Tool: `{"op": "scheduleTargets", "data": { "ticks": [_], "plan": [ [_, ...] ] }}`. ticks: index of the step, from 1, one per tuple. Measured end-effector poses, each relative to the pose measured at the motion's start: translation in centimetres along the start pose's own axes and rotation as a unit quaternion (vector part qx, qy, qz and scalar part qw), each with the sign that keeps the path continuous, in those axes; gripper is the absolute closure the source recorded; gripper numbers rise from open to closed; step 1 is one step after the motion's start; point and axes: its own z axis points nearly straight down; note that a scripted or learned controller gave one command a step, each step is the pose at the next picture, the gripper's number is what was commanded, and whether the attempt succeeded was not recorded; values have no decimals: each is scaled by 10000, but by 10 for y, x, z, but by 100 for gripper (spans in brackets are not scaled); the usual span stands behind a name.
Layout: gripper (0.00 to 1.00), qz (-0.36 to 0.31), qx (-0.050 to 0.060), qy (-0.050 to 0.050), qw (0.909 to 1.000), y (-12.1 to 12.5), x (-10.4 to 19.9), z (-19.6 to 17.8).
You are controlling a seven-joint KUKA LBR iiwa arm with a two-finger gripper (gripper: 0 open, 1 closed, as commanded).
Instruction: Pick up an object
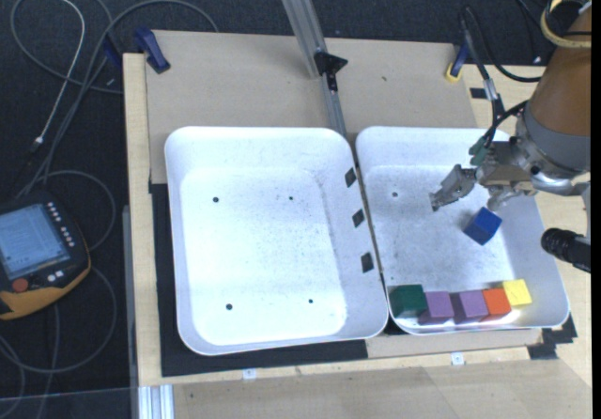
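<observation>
My gripper hangs over the middle of the right bin, reaching in from the right. Its fingers are spread apart with nothing between them; the left fingertip points down and left. A blue cube lies tilted on the bin floor just below the right finger, apart from the jaws. Along the bin's front wall sits a row of blocks: green, two purple, orange and yellow.
The left bin stands beside the right one, with a few black clips on the shared wall. A metal pole slants in from the top. A teach pendant and cables lie on the floor at the left.
</observation>
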Motion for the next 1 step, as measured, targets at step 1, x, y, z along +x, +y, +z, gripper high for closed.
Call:
{"op": "scheduleTargets", "data": {
  "ticks": [1],
  "plan": [
    [0,0,0,0,10000,0,0,0]
  ]
}}
